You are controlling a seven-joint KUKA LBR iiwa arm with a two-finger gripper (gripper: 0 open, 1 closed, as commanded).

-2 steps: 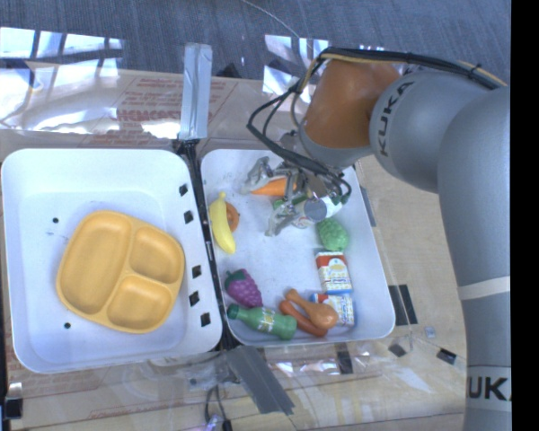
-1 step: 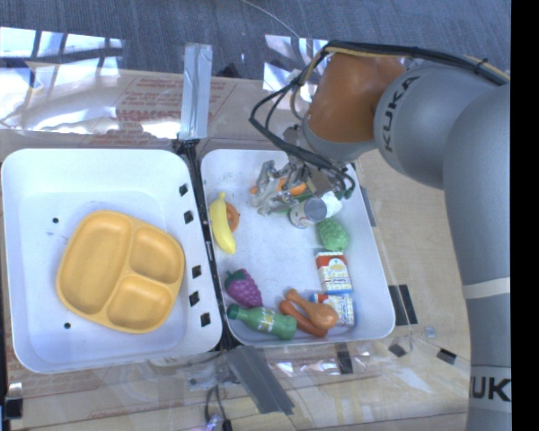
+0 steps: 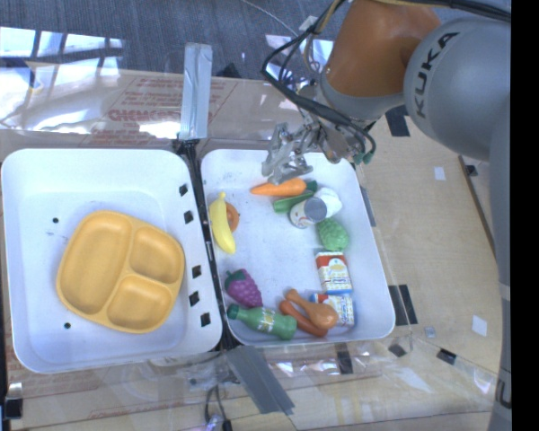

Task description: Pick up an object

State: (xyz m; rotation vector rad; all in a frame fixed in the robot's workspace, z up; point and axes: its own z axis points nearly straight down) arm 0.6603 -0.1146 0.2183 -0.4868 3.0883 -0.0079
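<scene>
Jaws (image 3: pixel 286 158) hung slightly apart and empty above the right bin's (image 3: pixel 377 268) far edge, just beside the carrot (image 3: pixel 278 188) (nearest target); descending squarely astride it would probably grip best.

Open white floor ran down the middle of the right white plastic bin (image 3: pixel 370 241), between a yellow toy banana (image 3: pixel 221 225) at its left wall and a column of toys on the right: an orange toy carrot (image 3: pixel 277 188), a grey-capped white bottle (image 3: pixel 314 209), a green leafy toy (image 3: pixel 333 234) and a small printed carton (image 3: pixel 333 272). Purple toy grapes (image 3: pixel 243 287), a green toy bottle (image 3: pixel 262 321) and an orange toy drumstick (image 3: pixel 310 312) crowded the near end. A yellow compartment tray (image 3: pixel 119 270) filled much of the left white plastic bin (image 3: pixel 27 187).
</scene>
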